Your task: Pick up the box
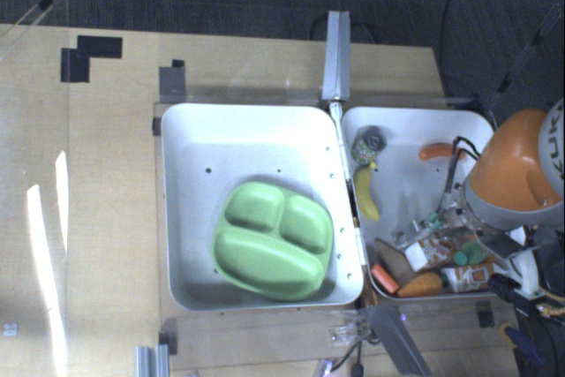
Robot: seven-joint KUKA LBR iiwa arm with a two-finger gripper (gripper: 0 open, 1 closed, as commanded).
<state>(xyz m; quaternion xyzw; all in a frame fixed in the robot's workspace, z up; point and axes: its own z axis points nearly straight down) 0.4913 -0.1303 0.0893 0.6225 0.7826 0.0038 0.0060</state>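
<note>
The two-finger gripper [439, 221], finger state impossible to tell, is hovering over the small printed cardboard box [434, 252] at five o'clock; light, stiff, best gripped across its narrow sides.

The arm [521, 172] comes into sight as a big rounded orange shell, smooth and slightly glossy, brighter along its upper curve and darker toward the underside. At its right edge sits a pale grey casing carrying part of a dark printed marking — the letters are cut off and cannot be read in full. Beneath the orange part runs a grey ring, darker in its shadowed lower rim. A thin black cable [455, 168] rises beside the shell in a narrow loop — it drops toward the lower metal parts, which are too cluttered to make out.
</note>
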